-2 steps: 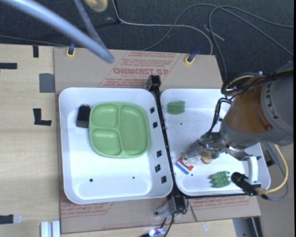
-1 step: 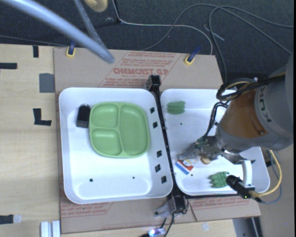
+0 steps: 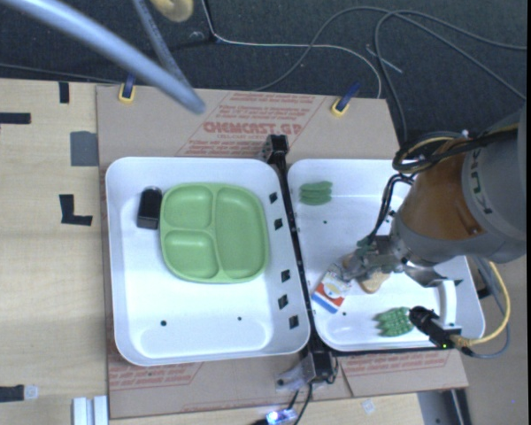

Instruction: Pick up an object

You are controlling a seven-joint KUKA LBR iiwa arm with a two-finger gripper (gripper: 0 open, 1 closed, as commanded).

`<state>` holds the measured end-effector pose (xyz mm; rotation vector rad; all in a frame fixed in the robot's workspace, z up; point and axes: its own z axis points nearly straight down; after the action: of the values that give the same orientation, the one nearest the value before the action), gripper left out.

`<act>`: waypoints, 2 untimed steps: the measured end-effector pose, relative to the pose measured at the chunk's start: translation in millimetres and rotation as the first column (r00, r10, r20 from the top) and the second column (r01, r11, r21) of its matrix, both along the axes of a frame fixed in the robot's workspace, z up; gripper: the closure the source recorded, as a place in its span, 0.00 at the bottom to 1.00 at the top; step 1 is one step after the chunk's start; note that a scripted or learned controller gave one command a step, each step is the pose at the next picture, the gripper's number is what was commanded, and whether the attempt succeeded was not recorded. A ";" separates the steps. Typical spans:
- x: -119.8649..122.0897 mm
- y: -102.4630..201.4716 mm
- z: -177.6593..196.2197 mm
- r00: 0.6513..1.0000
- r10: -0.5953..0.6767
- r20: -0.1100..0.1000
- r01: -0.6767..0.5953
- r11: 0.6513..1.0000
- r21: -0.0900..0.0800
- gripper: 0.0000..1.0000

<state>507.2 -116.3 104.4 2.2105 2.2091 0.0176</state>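
My gripper (image 3: 369,264) is low in the right bin (image 3: 354,204), over a tan lump (image 3: 373,282) that sits just under its tip. Whether it is clamped on anything I cannot tell. A red-white-blue packet (image 3: 331,294) lies just left of it, long axis slanting; a green knobbly toy (image 3: 394,322) lies nearer the front wall. The lump is closest, so I'd go for that.
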 end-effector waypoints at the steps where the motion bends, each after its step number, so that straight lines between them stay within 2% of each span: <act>1: -3.8 -6.4 45.4 1.000 0.001 -0.018 -0.001 1.000 0.003 1.00; 2: -3.2 -5.4 108.8 1.000 0.002 -0.014 -0.002 1.000 0.002 1.00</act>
<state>504.1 -121.7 213.2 2.2161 2.2201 0.0044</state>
